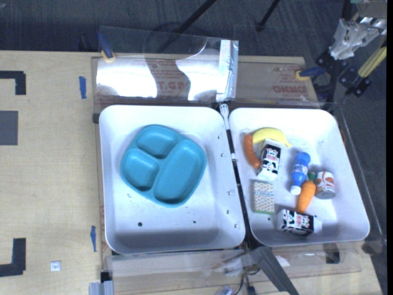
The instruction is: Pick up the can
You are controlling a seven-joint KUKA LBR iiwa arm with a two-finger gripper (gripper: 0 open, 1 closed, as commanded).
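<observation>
The small red-and-white metal can lies on its side near the right wall of the right-hand shallow white bin, just beside an orange plastic carrot. A blue-and-white bottle sits left of the carrot, and a black-and-white milk carton lies below it. The left-hand white bin holds a blue three-compartment plate. The gripper hangs above the floor, well apart from the can; its finger state cannot be determined.

Can lies in right bin, beside carrot
</observation>
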